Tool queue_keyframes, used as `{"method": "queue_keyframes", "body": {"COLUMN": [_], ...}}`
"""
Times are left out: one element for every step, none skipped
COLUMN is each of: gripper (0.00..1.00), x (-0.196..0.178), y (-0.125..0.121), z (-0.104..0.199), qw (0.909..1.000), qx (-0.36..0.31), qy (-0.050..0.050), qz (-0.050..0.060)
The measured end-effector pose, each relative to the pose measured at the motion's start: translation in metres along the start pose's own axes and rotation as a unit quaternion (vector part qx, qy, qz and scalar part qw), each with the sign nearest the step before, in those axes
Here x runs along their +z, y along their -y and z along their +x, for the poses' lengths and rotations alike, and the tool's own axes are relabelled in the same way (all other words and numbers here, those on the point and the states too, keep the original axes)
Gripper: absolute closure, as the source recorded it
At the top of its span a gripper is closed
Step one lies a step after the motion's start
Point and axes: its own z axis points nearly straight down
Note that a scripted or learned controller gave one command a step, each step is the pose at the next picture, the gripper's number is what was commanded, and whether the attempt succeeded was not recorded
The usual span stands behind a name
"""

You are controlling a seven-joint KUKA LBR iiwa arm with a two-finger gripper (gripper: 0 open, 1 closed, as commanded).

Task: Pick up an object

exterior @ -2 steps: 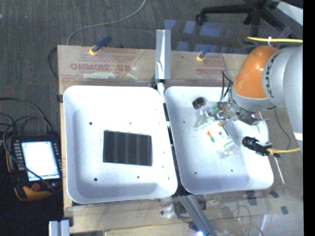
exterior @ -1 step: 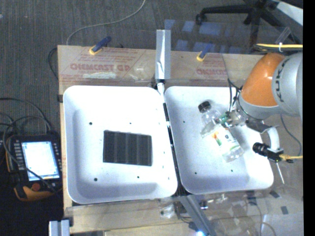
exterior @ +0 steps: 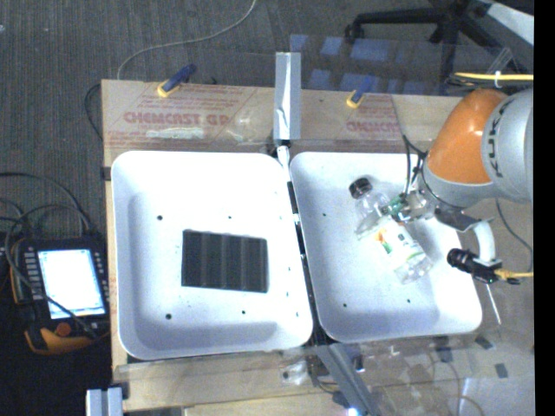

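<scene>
A clear plastic bottle point(exterior: 392, 235) with a black cap point(exterior: 360, 186) lies on its side in the right bin point(exterior: 347, 293), cap toward the back left. It carries a small label with orange and green marks. My gripper point(exterior: 406, 205) reaches down from the grey arm with the orange band point(exterior: 464, 150) at the right. It sits at the bottle's upper right side, close against the clear body. Whether anything is between its tips is hidden by the wrist and the bottle's transparent plastic.
A dark ribbed rectangular pad point(exterior: 224, 261) lies flat in the middle of the left bin point(exterior: 143, 189). A metal post point(exterior: 286, 94) stands behind the seam between the bins. A black cable fitting point(exterior: 462, 259) hangs over the right bin's right rim.
</scene>
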Motion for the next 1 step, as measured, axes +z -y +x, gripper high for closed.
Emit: {"method": "queue_keyframes", "body": {"gripper": [1.00], "x": [-0.0777], "y": [-0.0714], "z": [0.0267], "qw": [0.9832], "qx": [-0.182], "qy": [-0.004], "qz": [0.008]}}
